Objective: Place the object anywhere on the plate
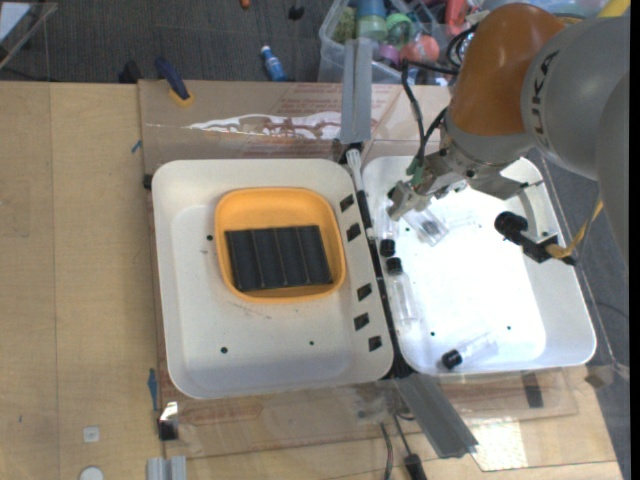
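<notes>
A yellow-orange plate (232, 211) rests in the left bin (190, 348). On the plate lies a flat black ribbed block (278, 258), covering most of its middle. My gripper (402, 197) hangs over the far left corner of the right bin (560, 338), to the right of the plate and apart from the block. The grey arm with its orange band reaches in above it from the upper right. I see nothing held at the gripper's tip.
In the right bin lie a small clear tube with a black cap (466, 354) near the front, a small black piece (390, 264) by the left wall, and a clear scrap (431, 230). A crate of colourful toys (410, 8) stands behind the bins.
</notes>
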### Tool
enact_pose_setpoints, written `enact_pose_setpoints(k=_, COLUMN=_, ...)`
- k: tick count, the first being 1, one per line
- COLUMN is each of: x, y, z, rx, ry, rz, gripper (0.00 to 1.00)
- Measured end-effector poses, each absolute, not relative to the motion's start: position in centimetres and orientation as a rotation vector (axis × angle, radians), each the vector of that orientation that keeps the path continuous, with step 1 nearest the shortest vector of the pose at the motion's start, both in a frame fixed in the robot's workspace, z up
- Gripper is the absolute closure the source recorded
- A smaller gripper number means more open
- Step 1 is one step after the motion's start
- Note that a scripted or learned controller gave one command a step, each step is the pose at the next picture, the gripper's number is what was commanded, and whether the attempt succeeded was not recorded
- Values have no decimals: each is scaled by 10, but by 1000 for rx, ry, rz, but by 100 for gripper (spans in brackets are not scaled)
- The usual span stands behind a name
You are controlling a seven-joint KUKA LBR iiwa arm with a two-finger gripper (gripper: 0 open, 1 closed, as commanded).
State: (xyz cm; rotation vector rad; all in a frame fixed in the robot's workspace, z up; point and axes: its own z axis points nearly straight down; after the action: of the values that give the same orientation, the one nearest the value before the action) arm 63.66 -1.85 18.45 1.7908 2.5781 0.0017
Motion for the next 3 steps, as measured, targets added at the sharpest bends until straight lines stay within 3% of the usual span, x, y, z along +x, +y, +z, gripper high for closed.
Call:
enact_pose_setpoints(k=1, x=646, y=-7, z=185, rx=1634, ry=2679, rz=3, gripper=100)
enact_pose_setpoints(k=2, x=646, y=-7, z=185, rx=1634, ry=2679, rz=3, gripper=0)
enact_pose_setpoints(k=3, x=667, y=-87, z=238, rx=1772, ry=2589, rz=3, gripper=0)
